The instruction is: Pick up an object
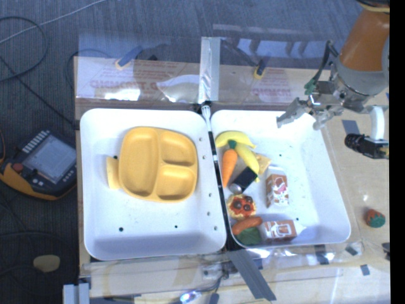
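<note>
We judge the approach step: our gripper (302, 114) hangs spread and bare over the right bin's (329, 176) far edge, and next we must lower onto one toy, say the banana (243, 147) near the divider.

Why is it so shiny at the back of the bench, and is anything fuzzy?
In the camera view, light glares off the clear plastic sheet behind the bins; the right bin looks washed-out bright; the pincer and small toys like the banana look soft and fuzzy.
</note>
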